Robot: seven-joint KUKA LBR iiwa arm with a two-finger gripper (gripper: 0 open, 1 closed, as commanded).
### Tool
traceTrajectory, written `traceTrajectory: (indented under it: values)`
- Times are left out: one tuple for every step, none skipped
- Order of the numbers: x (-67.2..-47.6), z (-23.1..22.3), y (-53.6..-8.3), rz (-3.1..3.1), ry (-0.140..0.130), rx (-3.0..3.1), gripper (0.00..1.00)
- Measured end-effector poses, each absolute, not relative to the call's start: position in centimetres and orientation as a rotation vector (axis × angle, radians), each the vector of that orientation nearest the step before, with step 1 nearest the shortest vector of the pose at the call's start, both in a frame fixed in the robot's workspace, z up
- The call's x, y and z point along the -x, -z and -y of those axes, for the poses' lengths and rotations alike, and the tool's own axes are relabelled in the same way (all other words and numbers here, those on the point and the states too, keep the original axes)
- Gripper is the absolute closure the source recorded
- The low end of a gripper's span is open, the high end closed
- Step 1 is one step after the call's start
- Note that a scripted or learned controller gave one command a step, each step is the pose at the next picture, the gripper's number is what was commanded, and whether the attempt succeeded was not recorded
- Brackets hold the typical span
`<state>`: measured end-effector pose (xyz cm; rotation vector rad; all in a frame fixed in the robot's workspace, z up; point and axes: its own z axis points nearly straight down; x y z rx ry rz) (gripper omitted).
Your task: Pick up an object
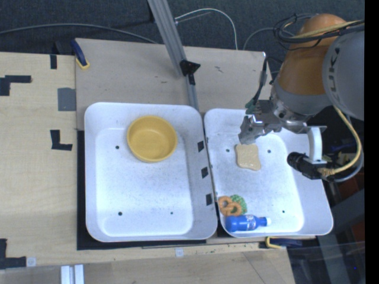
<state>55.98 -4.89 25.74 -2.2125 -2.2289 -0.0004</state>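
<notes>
A tan slice of toast (248, 157) lies flat in the upper middle of the right bin (290, 218). My gripper (250, 132) hangs just above the slice's far edge, at the end of the grey arm that comes in from the right. Near the right bin's front left corner lie a blue bottle (246, 222) on its side and a small orange and green toy (231, 205). A yellow bowl (152, 138) stands upright in the upper part of the left bin (100, 212).
A grey metal pole (172, 37) slants down from the top to the ridge between the bins. Black cables and a hose fitting (305, 164) hang off the arm over the right bin's right side. The wooden bench (35, 158) extends left.
</notes>
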Motion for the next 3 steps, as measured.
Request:
traceTrajectory:
  values:
    - [-58.5, -0.2, -25.9, 2.229, 0.002, 2.213, 1.0]
    - [-60.5, -4.9, -25.8, 2.227, 0.001, 2.215, 1.0]
    - [-63.9, -9.1, -24.2, 2.227, -0.001, 2.216, 1.0]
